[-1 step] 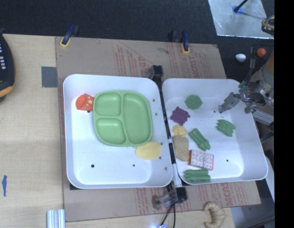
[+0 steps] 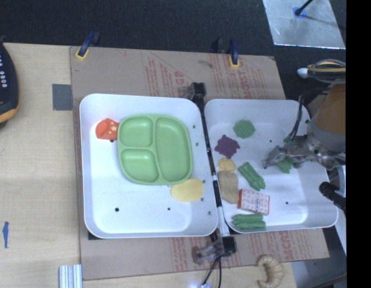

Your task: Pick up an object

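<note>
Now small green piece point(image 2: 285, 166) touching jaws point(image 2: 274, 158) in right bin point(image 2: 305, 218).

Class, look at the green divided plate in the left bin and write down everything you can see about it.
The green plate is pale green with a smooth, plastic-looking surface, rounded corners and a raised rim. Ridges split it into three compartments: two on the left and one tall one on the right, all bare. It lies flat and slightly turned in the upper middle of the left bin. A red item with a yellow star sits against its upper left corner, and a pale yellow piece lies at its lower right edge.
</note>
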Controlling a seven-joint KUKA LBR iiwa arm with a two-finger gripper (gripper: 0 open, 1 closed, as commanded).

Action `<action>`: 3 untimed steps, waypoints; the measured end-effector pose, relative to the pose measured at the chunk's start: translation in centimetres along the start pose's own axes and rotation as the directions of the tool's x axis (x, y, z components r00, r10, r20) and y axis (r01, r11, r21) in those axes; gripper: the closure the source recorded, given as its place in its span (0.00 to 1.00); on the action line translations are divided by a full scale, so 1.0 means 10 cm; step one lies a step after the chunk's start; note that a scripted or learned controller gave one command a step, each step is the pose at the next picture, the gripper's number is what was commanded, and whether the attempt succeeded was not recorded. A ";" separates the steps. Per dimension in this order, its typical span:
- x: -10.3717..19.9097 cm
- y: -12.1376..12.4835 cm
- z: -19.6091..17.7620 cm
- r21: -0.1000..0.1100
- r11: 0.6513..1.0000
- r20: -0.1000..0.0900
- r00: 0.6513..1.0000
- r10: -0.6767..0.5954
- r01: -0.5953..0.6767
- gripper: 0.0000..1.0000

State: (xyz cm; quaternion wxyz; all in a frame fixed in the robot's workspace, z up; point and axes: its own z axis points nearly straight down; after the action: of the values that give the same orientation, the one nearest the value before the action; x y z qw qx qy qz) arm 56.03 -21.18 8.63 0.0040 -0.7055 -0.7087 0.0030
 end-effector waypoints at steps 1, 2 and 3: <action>-0.01 0.02 -0.17 -0.007 1.000 0.004 1.000 -0.001 0.001 1.00; 0.67 0.76 -0.72 -0.017 1.000 0.001 1.000 -0.007 0.007 1.00; 0.62 0.71 -0.69 -0.007 1.000 0.001 1.000 0.000 0.000 0.00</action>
State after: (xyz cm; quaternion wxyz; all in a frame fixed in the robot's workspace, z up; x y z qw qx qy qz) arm 63.21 -14.91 15.43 0.0010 -0.7054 -0.7088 0.0008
